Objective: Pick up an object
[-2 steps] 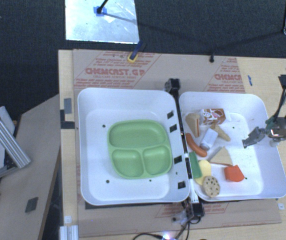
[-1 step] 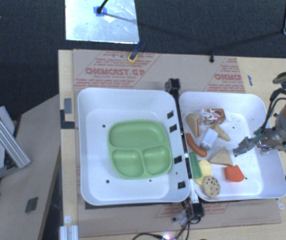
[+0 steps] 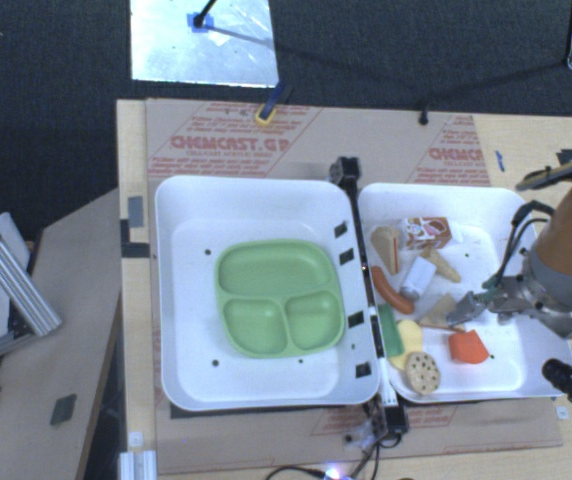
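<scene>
Pincer (image 3: 463,313) sits low in the right bin (image 3: 506,383), dark fingers reaching left from the grey arm (image 3: 566,268) with its orange band; can't tell whether it is released or clenched, and nothing is visibly between the fingers. Its tip lies over a tan wedge-shaped piece (image 3: 436,315), just above the red-orange block (image 3: 468,347).

Near edge of that bin: round cookie with dark chips (image 3: 423,371), touching a pale yellow piece (image 3: 406,340) and a green strip (image 3: 388,330) whose long axis runs along the bin's left wall. Red-orange block is just right of the cookie, apart from it.

Mid bin: orange sausage-like piece (image 3: 387,289), long axis diagonal, upper-left to lower-right. Small white cylinder (image 3: 418,275) beside it, tilted the opposite diagonal. Tan stick (image 3: 443,265) just right of the cylinder.

Far side of bin: tan wedge (image 3: 386,246), narrow end pointing toward the near side, and a red-and-white printed packet (image 3: 428,232); print too small to read.

Left bin (image 3: 181,268) holds a green three-compartment plate (image 3: 274,296), one wide section far, two small ones near.

Under both bins, protective film on the surface (image 3: 366,138) reads "CHEMCAST GP" in red, repeated at a slant. Beyond that, a shiny metal sheet (image 3: 204,30) on dark floor.
</scene>
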Action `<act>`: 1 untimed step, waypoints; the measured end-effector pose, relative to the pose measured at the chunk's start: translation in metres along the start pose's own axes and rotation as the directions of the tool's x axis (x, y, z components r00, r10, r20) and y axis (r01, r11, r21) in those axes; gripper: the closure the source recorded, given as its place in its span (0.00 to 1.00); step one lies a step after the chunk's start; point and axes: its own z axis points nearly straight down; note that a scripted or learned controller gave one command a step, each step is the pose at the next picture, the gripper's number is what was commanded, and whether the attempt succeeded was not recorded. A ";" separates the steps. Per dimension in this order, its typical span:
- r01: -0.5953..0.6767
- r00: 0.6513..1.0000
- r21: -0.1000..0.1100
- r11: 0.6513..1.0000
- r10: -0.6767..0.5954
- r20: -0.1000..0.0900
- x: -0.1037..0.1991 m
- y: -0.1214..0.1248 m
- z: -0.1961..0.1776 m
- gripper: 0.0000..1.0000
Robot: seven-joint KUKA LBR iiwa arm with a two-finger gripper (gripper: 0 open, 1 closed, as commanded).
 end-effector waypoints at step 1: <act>0.001 1.000 -0.004 1.000 -0.001 -0.004 0.001 0.002 0.035 0.00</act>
